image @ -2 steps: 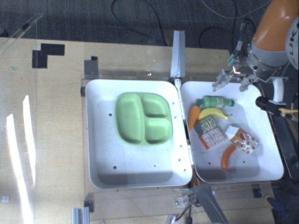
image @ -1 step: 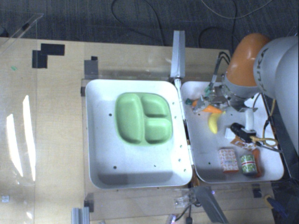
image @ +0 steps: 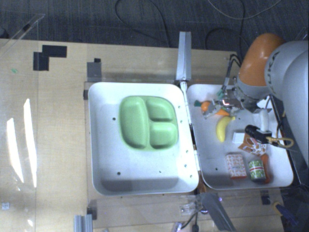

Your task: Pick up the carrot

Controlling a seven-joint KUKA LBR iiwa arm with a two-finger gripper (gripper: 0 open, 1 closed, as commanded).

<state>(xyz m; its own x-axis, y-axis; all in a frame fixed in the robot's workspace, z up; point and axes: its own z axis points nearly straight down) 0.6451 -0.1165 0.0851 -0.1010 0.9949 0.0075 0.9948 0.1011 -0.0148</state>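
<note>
Poised low over the right bin, the claw sits toward the bin's 12 o'clock side; whether it is open or closed cannot be told from this slant. Nothing shows as gripped in it.

The carrot lies in the same bin, an orange sliver just beside the claw at its 6 o'clock, with its lower edge touching the top end of a yellow banana. A small orange lump sits near the claw at its 9 o'clock; its kind is unclear.

Toward the bin's 5 o'clock corner stand a red-and-white checked box and, just beside it at 3 o'clock, a green-labelled can. The print on both is too small to read. A brown patterned packet lies at 12 o'clock of the can, with a small white block at the packet's 9 o'clock.

In the left bin, well apart from the claw, a pale green divided tray lies flat. Both bins rest on the pale wooden desk.
</note>
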